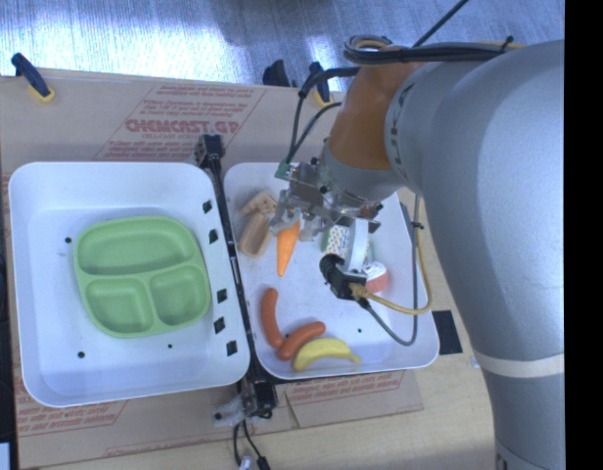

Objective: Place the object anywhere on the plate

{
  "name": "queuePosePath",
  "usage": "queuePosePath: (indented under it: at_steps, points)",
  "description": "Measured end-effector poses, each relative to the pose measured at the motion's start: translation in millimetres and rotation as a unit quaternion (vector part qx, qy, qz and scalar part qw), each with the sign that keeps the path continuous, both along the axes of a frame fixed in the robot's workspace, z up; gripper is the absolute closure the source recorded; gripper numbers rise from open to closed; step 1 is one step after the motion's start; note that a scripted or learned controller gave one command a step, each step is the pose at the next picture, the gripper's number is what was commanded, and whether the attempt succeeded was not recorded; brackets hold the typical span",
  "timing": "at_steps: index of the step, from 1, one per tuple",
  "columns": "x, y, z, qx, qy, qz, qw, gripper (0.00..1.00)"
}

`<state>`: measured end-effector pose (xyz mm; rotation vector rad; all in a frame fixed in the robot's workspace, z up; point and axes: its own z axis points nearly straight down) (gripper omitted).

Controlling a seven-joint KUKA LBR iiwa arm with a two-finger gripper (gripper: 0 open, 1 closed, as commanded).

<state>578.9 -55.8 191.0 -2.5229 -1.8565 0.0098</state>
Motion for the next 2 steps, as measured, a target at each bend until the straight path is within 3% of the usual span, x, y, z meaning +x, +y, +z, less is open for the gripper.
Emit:
queuePosePath:
  at_steps: [1,2]
  points:
    - [-17.8,59.3,28.9,-0.0022,-0.003,-0.064,0.9979,1.0]
    - [-17.8,59.1,28.9,-0.0021,-0.003,-0.064,0.9979,0.0]
